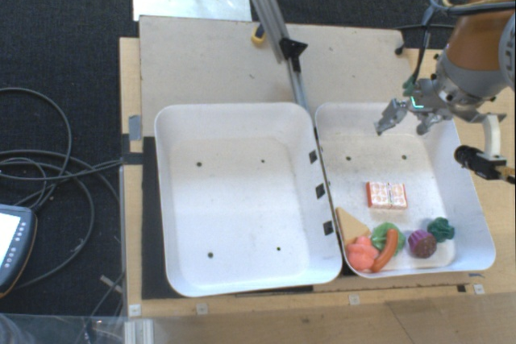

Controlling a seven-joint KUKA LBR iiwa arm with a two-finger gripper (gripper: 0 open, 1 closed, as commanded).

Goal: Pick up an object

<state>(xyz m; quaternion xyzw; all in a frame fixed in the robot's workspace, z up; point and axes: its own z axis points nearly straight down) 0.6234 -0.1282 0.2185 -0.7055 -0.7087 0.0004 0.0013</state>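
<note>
RISK: a miss or double grab is judged likely, the toy food [395,242] being crowded in the right bin [472,197] near corner | GRIPPER [409,118]: fingers spread wide, nothing held | TARGET: orange-white block [386,194] lies alone, below the gripper, well apart.

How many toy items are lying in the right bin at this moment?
About 6, some overlapping: orange-and-white block mid-bin; tan wedge, orange-red lump, leafy green piece, carrot-like stick clustered front left; purple item with dark green piece front right.
</note>
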